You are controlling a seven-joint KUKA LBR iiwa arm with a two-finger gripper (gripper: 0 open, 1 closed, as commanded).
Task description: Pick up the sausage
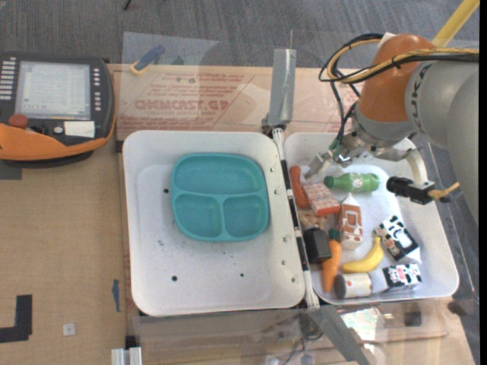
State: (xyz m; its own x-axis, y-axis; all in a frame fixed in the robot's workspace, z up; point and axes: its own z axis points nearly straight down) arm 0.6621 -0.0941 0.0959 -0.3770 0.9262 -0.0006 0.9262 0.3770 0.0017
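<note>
From my station I count two white bins: the left bin (144, 226) carries one teal divided plate (220, 196) with three compartments, and the right bin (445, 272) carries the clutter. In that clutter I make out one sausage (298, 186) — reddish, lying lengthwise along the bin's left wall, near the top — one green bottle (351, 181), one banana (366, 257), one carrot (332, 263), two black-and-white cartons (399, 236) and a couple of small boxes (323, 198).

The gripper (332, 155) hangs over the upper part of the right bin, just above the bottle and up and to the right of the sausage, apart from it. Its fingers are small and blurred against the wrist hardware — I cannot tell how they stand, though nothing seems to be between them. The arm's grey bulk covers the bin's upper right corner, and a dark object beside the carrot is too dim to name.
</note>
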